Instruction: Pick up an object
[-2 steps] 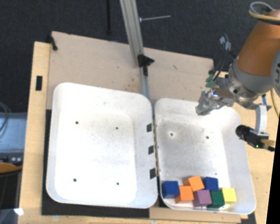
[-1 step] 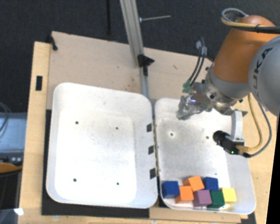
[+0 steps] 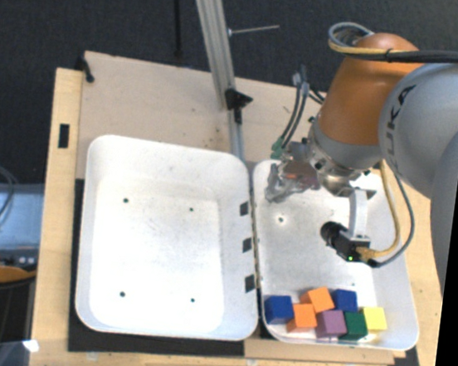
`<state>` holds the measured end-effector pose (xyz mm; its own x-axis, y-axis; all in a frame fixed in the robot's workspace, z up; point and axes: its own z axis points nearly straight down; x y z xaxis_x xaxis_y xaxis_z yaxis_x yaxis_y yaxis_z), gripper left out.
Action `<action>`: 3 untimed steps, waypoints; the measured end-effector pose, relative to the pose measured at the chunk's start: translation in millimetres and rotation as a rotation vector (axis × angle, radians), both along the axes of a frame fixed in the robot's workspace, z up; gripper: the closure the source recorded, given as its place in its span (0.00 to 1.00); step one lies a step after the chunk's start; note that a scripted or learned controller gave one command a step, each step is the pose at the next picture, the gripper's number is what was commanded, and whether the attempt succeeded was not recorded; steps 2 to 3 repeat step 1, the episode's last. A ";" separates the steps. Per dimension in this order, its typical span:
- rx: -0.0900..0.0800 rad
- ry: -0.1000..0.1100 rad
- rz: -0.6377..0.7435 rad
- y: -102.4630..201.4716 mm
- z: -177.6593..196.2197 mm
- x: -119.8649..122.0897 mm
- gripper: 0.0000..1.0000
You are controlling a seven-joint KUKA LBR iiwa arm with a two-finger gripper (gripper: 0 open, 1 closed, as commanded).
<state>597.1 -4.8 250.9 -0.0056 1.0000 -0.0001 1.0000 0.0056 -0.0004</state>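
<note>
The bench [image 3: 173, 99] is carrying two bins; the arm [image 3: 393, 82] is hanging over the right bin [image 3: 304, 246], its tool [image 3: 284, 181] near the rim, grip state unclear. Blocks [image 3: 325, 312] are sitting clustered at the bin's near edge.

Gripper [image 3: 283, 185] hangs over the right bin [image 3: 306, 230] at its 11 o'clock corner, nothing seen between the fingers. Coloured blocks cluster at that bin's 6 o'clock edge: blue block [image 3: 279, 308], orange block [image 3: 319, 299], purple block [image 3: 331, 323], green block [image 3: 355, 323], yellow block [image 3: 375, 319]. Left bin [image 3: 163, 236] adjoins it.
</note>
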 end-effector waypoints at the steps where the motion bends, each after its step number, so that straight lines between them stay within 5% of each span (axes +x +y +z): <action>1: 0.002 -0.002 0.003 53.1 6.0 -6.3 1.00; 3: 0.002 -0.002 0.003 53.1 6.0 -6.3 1.00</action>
